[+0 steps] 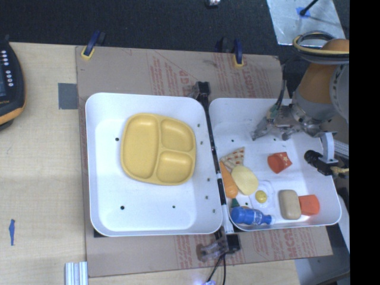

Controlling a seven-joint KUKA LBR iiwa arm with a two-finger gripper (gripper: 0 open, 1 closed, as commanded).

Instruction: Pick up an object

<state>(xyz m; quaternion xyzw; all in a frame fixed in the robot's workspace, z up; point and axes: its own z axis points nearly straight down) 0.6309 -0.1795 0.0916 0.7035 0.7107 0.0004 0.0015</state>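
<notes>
Bench surface carries two shallow white bins side by side on a brown cardboard sheet (178, 70) held by blue clamps (238, 52). The left bin (104, 212) holds one item: a yellow compartment plate (158, 148) with three sections, lying flat near the bin's middle. The right bin (234, 114) holds the loose objects, all gathered in its near half — a red block (279, 162), an orange block (309, 205) touching a tan bar-shaped piece (289, 204), a pale yellow oval item (244, 179), a small yellow ball (261, 196), an orange carrot-like piece (228, 183) along the bin's left wall, a wedge patterned like a pizza slice (235, 157), and a blue bottle (249, 217) lying on its side at the front edge. The gripper (278, 126) sits over the far part of the right bin, well apart from the objects, its metal fingers (261, 129) splayed outward and spread wide with nothing between them. The arm (320, 76) above it is cut off at the right, its orange band partly visible; a dark part (317, 162) beside the bin's right rim is hard to identify. At the left edge a black and orange device (9, 82) is cropped. A small shiny object (214, 0) on the dark floor beyond the bench is too small to name.
</notes>
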